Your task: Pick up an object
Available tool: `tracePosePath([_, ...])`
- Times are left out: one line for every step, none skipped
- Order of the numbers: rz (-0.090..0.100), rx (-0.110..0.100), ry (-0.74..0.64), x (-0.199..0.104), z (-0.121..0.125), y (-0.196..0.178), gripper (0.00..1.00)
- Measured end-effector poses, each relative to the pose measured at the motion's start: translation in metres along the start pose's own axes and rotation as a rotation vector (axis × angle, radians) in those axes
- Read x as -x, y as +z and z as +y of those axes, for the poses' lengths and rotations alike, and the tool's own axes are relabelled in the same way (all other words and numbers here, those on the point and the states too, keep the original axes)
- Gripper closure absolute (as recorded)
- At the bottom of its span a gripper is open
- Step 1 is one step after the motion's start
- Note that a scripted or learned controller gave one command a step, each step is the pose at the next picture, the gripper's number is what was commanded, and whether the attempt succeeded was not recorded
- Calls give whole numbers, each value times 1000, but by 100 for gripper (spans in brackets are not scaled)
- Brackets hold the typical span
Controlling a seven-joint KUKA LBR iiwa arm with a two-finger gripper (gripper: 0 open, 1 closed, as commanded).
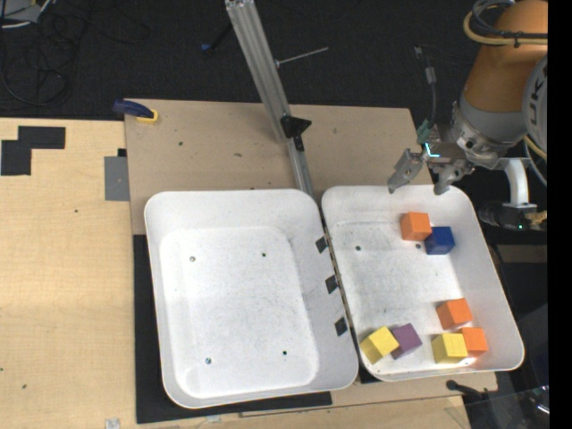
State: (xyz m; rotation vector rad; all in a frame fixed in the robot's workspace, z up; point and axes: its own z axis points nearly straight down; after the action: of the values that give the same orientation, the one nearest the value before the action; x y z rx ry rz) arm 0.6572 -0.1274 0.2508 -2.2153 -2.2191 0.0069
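The right bin holds several small blocks. An orange block touches a blue block near the far side. Near the front lie a yellow block beside a purple block, plus an orange block, another yellow block and another orange block. My gripper hangs over the bin's far rim, above and behind the orange and blue pair. Its fingers are spread open with nothing between them.
The left bin lies beside the right one. A slanted metal rail rises from the gap between the bins toward the back. The arm's orange band is at the upper right.
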Motion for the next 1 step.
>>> tracePosePath([-1,4,-3,0,1,-3,0])
